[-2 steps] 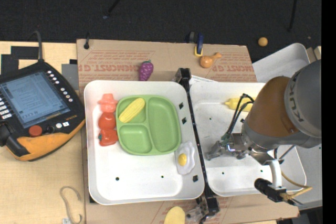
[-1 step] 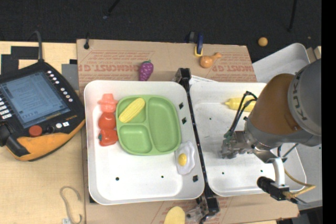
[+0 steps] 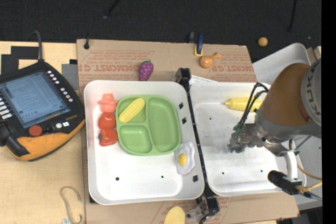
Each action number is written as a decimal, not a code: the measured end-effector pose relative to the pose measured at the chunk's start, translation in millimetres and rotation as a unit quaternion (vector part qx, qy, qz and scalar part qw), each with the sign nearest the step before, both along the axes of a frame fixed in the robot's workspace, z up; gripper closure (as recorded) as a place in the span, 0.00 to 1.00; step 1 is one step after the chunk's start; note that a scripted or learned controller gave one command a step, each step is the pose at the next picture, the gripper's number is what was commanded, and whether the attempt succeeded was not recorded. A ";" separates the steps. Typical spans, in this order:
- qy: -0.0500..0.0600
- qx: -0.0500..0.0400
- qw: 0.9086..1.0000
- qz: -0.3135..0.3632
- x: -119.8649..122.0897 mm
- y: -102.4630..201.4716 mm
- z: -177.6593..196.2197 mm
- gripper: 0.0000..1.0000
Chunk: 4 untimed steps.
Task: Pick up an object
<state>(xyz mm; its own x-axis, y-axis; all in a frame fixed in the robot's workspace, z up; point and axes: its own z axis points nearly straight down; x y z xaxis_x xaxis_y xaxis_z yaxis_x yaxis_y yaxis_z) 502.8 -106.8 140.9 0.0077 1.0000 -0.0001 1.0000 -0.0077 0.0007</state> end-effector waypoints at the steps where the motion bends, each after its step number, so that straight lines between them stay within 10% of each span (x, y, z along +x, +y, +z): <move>1: -0.001 0.000 1.000 0.003 -3.6 4.0 60.6 1.00; 2: 0.000 0.000 1.000 0.003 -3.2 3.0 87.7 1.00; 4: 0.000 0.001 1.000 0.006 47.9 106.0 95.5 1.00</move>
